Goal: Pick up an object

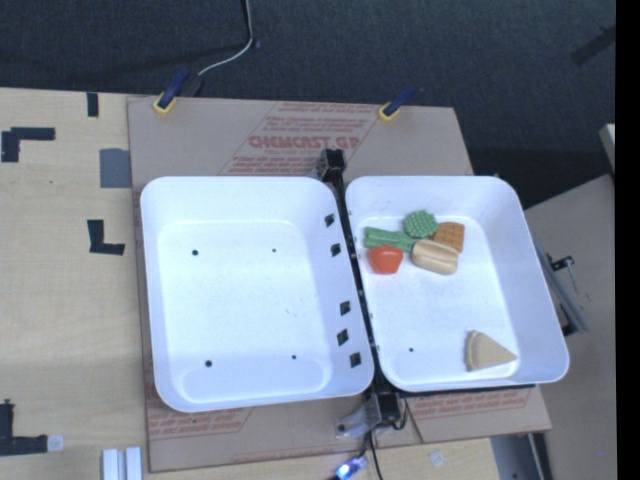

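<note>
Two bins side by side on a board (300,138) on my worktop (60,298): left bin (160,268), right bin (520,298). In the right bin's far half sits a tight cluster: broccoli (405,231), tomato (386,259) in front of its stem, bread roll (435,256) right of the tomato, waffle piece (450,235) just behind the roll. Wedge (487,350) lies apart in the near right corner.

A brown cardboard sheet (300,138) lies mid-frame — two clamps (170,93) pin its upper edge — a cable (240,28) trails above.
</note>
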`<control>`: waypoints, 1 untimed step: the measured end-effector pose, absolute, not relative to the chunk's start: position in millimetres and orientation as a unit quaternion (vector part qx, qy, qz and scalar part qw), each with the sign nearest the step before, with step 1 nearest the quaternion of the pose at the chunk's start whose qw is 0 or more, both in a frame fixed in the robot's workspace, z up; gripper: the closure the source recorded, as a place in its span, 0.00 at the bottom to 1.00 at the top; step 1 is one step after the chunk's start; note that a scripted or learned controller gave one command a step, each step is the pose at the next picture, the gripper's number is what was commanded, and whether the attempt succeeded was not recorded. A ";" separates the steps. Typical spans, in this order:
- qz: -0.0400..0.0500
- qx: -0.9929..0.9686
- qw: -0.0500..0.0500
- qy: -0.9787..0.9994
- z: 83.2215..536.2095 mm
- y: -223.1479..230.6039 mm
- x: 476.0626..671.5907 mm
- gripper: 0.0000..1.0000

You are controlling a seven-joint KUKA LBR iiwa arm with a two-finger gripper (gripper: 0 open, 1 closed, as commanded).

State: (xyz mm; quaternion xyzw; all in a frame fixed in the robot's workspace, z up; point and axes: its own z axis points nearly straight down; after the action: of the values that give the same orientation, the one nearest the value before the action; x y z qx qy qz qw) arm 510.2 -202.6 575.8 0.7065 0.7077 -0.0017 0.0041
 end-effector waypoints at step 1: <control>-0.002 0.707 0.005 0.708 586.1 -202.5 510.6 1.00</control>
State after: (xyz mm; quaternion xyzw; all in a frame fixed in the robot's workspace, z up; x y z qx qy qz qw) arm 510.6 -202.5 586.1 0.7065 0.7077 -0.0018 0.0051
